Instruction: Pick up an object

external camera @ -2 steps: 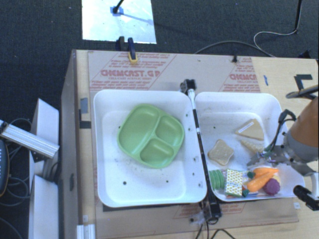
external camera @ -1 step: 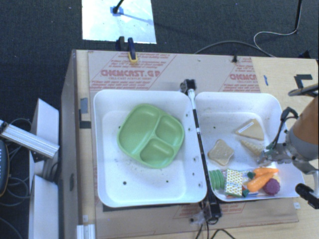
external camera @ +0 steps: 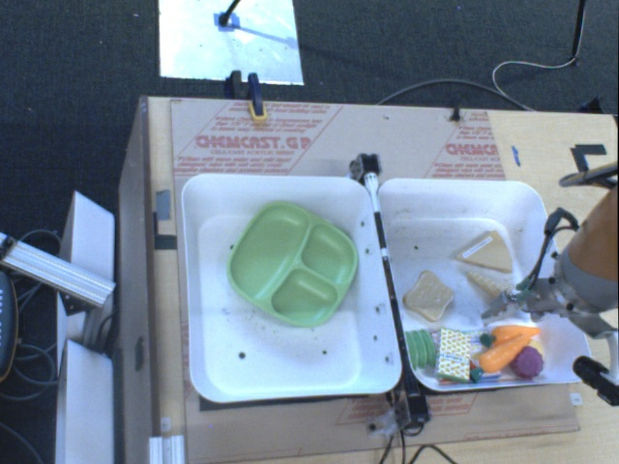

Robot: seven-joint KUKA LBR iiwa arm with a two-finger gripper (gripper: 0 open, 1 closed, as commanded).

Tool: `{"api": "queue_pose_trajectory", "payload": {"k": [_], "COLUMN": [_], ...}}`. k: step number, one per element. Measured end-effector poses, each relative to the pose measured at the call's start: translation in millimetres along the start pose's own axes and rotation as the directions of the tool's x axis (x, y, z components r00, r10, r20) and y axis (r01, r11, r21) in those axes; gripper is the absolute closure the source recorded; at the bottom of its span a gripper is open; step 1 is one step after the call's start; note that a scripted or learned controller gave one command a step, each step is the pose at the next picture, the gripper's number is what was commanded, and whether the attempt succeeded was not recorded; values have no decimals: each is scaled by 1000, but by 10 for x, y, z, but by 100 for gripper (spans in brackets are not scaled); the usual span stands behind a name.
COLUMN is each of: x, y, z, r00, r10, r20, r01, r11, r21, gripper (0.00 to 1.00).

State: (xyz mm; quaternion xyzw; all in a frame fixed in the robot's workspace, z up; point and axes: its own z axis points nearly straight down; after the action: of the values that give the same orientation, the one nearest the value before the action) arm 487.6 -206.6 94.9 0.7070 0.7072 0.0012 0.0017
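The table [external camera: 290,129], a board printed with red lettering, carries two shallow white bins side by side, and the black divider [external camera: 385,259] where they meet serves as the landmark here. To the left of the divider lies the left bin [external camera: 208,356], holding a green sectioned plate [external camera: 293,263] tilted slightly, its nearest corner close to the divider. To the right of the divider sits the right bin [external camera: 455,201], and the arm [external camera: 592,259] leans in over that bin's far edge from the divider. Its claw [external camera: 517,303] hangs low over the right bin, well away from the divider; whether it is released or clenched cannot be told. In the right bin, a pale wedge [external camera: 486,252] lies farther from the divider, a toast slice [external camera: 428,296] nearer it. Along the bin's front edge, going away from the divider, come a green ribbed piece [external camera: 420,347], a patterned packet [external camera: 453,354], an orange carrot [external camera: 499,353] and a purple ball [external camera: 528,361].
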Motion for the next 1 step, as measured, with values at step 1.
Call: {"api": "queue_pose_trajectory", "payload": {"k": [1], "x": [3], "y": [-11], "z": [108], "r00": [1000], "r10": [0], "r20": [0], "r01": [0], "r11": [1000], "r21": [3], "gripper": [0]}}
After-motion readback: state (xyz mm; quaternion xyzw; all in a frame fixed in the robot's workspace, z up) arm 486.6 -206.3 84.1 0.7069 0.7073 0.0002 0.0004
